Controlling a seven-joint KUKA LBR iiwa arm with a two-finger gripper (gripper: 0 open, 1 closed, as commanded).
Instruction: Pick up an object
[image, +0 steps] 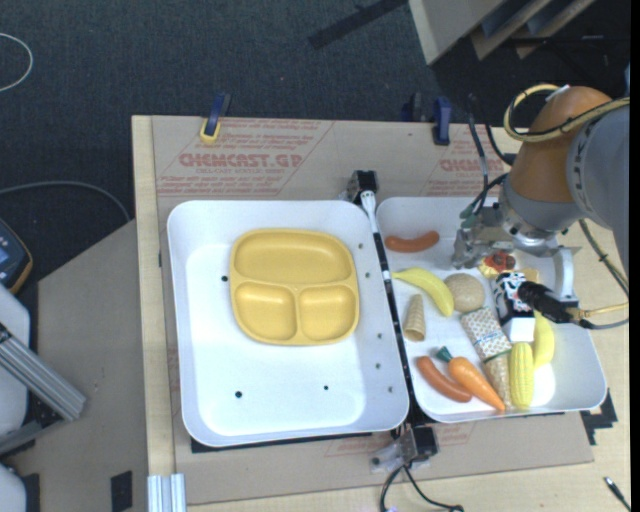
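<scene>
My gripper hangs low over the back of the right bin, just above a tan round potato and to the right of a red sausage. A yellow banana lies left of the potato, with a waffle cone below it. Right of the gripper sit a small red-orange item and a black-and-white spotted toy. Further forward lie a checkered cracker, a corn cob, a carrot and a second red sausage.
The left bin holds a yellow divided plate. The grey arm with its orange band comes in over the right bin's back right corner, trailing cables. Clamps sit on the bench's far edge.
</scene>
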